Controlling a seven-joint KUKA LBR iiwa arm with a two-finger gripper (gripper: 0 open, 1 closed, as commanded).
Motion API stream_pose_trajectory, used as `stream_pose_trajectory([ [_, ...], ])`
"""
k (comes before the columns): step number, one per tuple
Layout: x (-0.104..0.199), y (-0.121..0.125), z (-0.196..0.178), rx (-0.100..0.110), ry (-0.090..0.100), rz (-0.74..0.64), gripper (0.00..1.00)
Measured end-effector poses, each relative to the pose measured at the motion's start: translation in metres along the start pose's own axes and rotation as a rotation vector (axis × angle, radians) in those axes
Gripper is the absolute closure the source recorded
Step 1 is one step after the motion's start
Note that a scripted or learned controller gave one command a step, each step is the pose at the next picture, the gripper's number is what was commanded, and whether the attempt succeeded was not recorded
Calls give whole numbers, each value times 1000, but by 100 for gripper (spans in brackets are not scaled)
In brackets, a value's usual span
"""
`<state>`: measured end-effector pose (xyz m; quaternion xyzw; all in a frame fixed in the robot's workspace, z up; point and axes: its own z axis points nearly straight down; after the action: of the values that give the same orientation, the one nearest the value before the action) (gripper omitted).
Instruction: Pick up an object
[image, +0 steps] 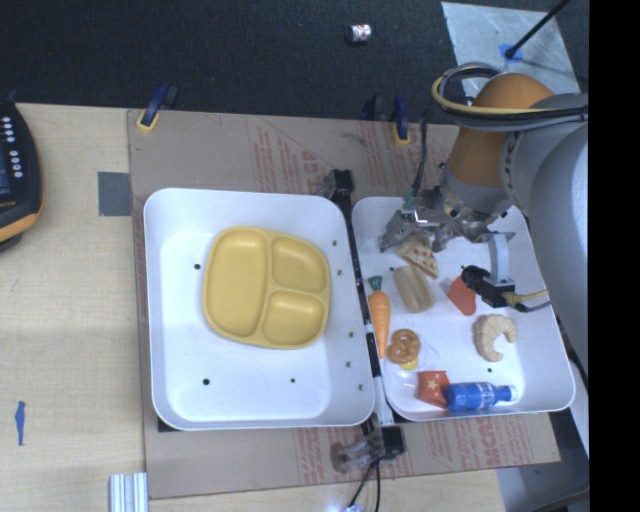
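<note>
Although several small objects are scattered in the right bin (545, 395), among them a carrot (380, 310), a pretzel (404, 346), a croissant (493, 335) and a blue bottle (478, 396), none is seen lifted. A wafer-like piece (419, 261) lies just below the gripper (418, 230), which is lowered at the bin's far end. Nothing is visibly grasped; the pick is judged still undone. A yellow divided plate (267, 287) is left in the left bin (170, 380).
</note>
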<state>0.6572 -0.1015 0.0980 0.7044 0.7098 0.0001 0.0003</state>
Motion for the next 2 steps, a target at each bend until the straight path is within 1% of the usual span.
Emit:
stream_pose_trajectory([
  [1,-17,-1,-6,0,-1,5,0],
  [2,-38,-121,8,16,2,9,0],
])
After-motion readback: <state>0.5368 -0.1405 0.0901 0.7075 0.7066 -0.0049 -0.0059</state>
